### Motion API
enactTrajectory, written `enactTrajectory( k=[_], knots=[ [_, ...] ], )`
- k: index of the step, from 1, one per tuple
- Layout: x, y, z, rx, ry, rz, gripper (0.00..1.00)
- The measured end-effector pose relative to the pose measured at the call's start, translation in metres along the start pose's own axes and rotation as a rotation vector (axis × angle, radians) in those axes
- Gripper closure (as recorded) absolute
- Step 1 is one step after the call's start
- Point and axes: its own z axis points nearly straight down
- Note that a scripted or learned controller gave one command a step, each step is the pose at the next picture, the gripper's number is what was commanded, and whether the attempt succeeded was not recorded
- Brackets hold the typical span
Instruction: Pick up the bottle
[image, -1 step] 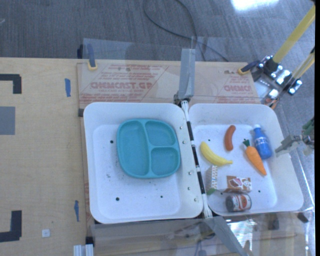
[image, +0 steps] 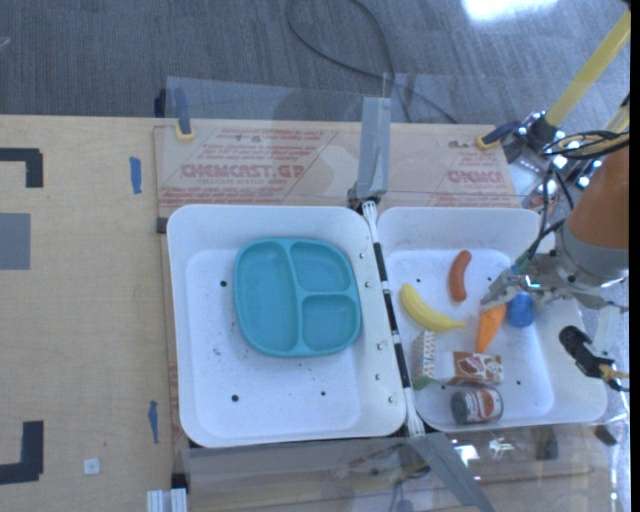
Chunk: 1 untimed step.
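My gripper (image: 515, 290) hangs over the right part of the right bin (image: 570, 395), reaching in from the right. Directly under its tip is a small blue object (image: 521, 312), partly covered by the gripper; it may be the bottle, but its shape is too hidden to be sure. An orange carrot (image: 489, 327) lies just left of the blue object and touches it. Near the bin's front lies a small dark container with a red label (image: 475, 405), on its side.
The right bin also holds a red sausage (image: 459, 275), a yellow banana (image: 428, 309), a juice carton (image: 477, 368) and a thin packet (image: 428, 355). A teal divided plate (image: 297, 296) sits in the left bin (image: 200, 330). Cables hang at the right.
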Motion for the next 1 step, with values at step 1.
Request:
enactTrajectory(
  k=[1],
  knots=[
    [0.0448, -0.0288, 0.0205, -0.007, -0.002, 0.046, 0.0]
  ],
)
